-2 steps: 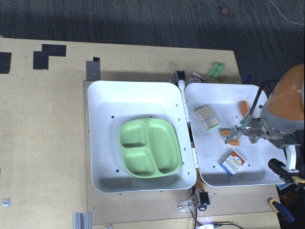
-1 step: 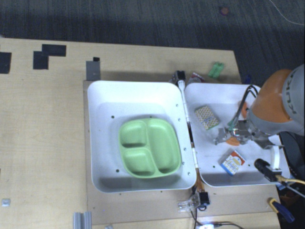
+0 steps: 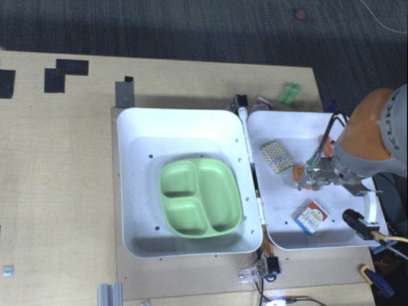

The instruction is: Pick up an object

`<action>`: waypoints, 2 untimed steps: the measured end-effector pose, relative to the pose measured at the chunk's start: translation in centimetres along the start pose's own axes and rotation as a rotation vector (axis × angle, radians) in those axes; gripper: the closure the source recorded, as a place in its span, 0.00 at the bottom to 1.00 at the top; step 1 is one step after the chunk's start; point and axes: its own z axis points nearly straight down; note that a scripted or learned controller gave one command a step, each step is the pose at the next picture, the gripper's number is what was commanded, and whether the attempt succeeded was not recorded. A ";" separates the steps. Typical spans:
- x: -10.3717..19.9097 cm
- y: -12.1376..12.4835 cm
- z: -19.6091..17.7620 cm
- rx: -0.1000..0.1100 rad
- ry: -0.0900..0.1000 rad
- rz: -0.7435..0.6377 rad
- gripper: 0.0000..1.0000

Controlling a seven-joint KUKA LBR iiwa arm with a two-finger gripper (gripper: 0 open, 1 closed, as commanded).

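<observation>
Reaching in from the right, the grey arm with its orange band hangs low over the right bin. Its end effector is down near the bin floor, about in the middle of that bin. I can't tell if it is wide or narrow, because it looks small and dark from up here.

An orange thing lies right at the tip, touching it or just beside it. I can't see it held, so I would not say it is picked up. I think this is the thing the arm is going for, since the tip sits right at it.

A speckled packet lies a little up and to the left of the tip, near it but apart. A small box with a picture on it lies below the tip, closer to the front wall of the bin.

The left bin holds a green tray with three parts. It sits well apart from the arm. Both bins rest side by side on the tan worktop, so things stay put and don't roll off.
</observation>
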 end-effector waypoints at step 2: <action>6.2 -4.7 -9.3 0.010 0.002 0.002 0.00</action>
